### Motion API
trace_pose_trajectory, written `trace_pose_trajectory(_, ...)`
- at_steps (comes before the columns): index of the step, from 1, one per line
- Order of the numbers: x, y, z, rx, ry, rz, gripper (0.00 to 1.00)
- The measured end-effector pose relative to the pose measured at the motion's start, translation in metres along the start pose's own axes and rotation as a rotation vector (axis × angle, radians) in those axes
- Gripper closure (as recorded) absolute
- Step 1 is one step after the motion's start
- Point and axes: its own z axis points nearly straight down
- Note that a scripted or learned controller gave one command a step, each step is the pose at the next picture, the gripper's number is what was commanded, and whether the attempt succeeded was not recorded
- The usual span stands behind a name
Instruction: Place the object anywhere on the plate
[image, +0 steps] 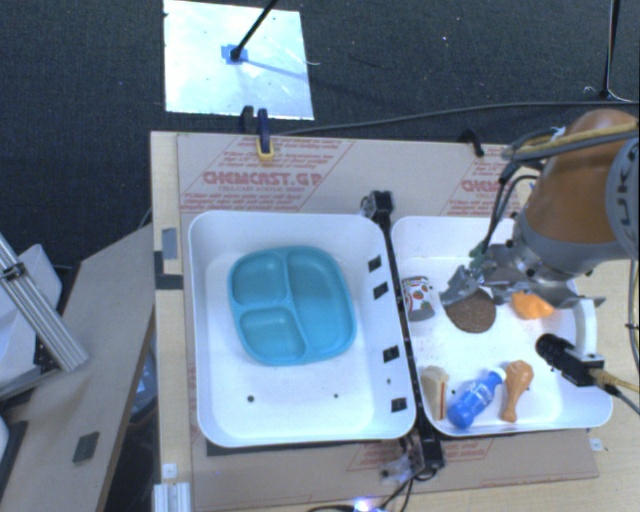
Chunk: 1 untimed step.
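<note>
Grey tool (466, 287) over brown disc (472, 313)

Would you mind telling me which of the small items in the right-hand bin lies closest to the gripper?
The brown round patty, directly beside the gripper. The orange piece, blue bottle, drumstick and ice-cream cone lie farther off.

The grey robot arm with its orange band (590, 185) reaches in from the right, its bulky wrist bent downward and leftward over the right-hand shallow white bin (440, 235). At its tip the metal two-finger claw (463, 288) hangs low, pointing down toward that bin's floor.
</note>
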Motion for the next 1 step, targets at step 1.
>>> trace_pose_trajectory(1,0.062,0.0138,0.0007,0.0,0.0,-0.001,1.0)
